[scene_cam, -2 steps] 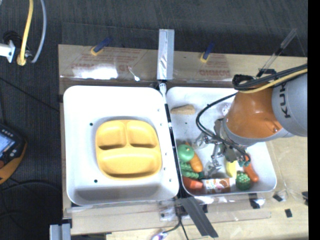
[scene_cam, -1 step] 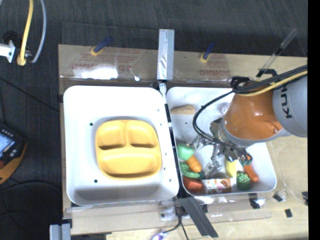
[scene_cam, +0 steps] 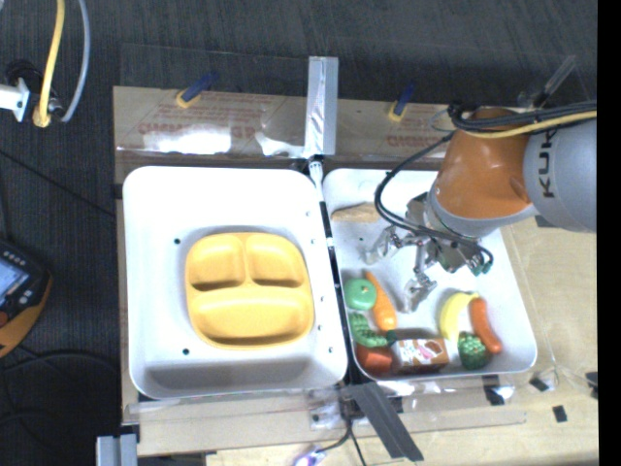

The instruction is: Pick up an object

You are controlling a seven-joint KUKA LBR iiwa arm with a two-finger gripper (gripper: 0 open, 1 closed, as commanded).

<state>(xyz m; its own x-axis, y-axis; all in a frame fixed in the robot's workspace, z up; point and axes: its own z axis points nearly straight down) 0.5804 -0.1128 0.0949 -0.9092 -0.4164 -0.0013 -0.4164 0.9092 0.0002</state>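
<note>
Even, diffuse light falls from above, bright enough to wash the two white bins (scene_cam: 146, 260) almost flat, so their walls lose most of their shading. The yellow tray (scene_cam: 249, 289) shows soft highlights along its ridges. A glossy sheen sits on the orange band (scene_cam: 480, 168) of the arm, and faint glare streaks the clear plastic sheet (scene_cam: 209, 129) behind the bins. Shadows are weak and short, gathering under the arm and along the bin rims. The dark floor (scene_cam: 291, 13) stays dim and grainy. Overall sharpness is modest: small toys blur together, and edges look slightly soft and noisy.
</note>
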